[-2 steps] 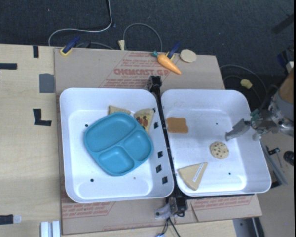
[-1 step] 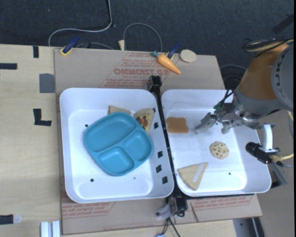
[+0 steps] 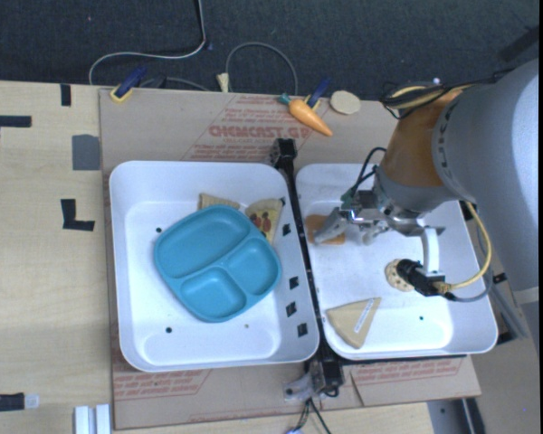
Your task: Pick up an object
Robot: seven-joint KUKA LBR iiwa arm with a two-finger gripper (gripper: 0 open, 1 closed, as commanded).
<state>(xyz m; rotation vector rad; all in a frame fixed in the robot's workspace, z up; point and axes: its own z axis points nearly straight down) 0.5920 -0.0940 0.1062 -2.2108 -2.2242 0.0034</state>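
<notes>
My gripper (image 3: 348, 225) hangs low over the left part of the right bin (image 3: 471, 337), its fingers pointing left. A small tan and orange object (image 3: 326, 230) lies right at the fingertips, partly hidden by them. I cannot see whether it is between the fingers. Also in the right bin are a tan wedge-shaped piece (image 3: 353, 320) near the front and a small round cookie-like piece (image 3: 400, 275). The left bin (image 3: 131, 197) holds a blue divided plate (image 3: 217, 262) with tan flat pieces (image 3: 264, 213) tucked behind it.
On the cardboard behind the bins lie an orange carrot (image 3: 309, 117) and a pale round disc (image 3: 345, 103). A black divider strip (image 3: 294, 233) runs between the bins. A yellow cable (image 3: 466, 283) loops by the wrist. The arm's bulk covers the right bin's far right side.
</notes>
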